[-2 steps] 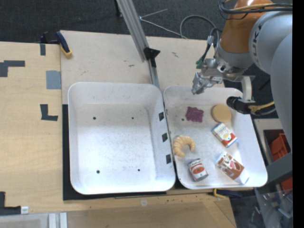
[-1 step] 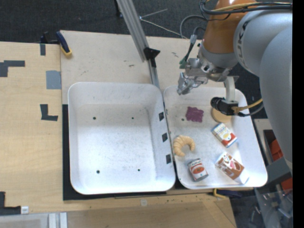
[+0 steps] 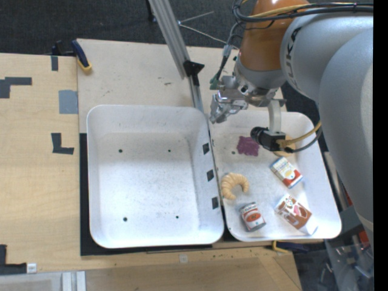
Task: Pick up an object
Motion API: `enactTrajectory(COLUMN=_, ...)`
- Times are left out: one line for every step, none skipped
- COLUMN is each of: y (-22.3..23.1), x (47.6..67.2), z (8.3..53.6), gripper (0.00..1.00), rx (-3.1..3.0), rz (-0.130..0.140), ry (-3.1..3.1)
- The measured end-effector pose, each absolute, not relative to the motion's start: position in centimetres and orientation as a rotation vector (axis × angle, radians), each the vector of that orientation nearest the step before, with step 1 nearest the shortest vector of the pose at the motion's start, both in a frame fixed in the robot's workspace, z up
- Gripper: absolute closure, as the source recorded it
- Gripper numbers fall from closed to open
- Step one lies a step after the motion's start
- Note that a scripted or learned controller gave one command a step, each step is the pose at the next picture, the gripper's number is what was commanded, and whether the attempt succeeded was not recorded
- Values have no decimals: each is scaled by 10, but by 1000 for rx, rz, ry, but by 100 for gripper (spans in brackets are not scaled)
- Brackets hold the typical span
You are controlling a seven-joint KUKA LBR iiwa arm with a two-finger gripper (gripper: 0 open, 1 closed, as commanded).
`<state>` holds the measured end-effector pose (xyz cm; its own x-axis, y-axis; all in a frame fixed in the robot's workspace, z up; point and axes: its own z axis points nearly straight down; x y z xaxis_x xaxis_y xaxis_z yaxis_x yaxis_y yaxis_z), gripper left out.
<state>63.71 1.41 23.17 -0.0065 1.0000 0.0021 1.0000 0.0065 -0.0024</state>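
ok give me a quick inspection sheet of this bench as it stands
Surface: left bin speckled; right bin holds the items.
Job's things: croissant, purple piece, can, two small cartons, all lying apart.
Clutter: nothing seen.
Grippers: gripper hangs over the right bin's far left corner, nothing seen in it.
Cables: black cables loop over the arm.
Surroundings: tape marks on the bench, metal rail.
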Motion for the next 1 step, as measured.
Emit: enactTrajectory(y=72, x=623, z=234, gripper=100, rx=-2210, rz=1, ry=-2228)
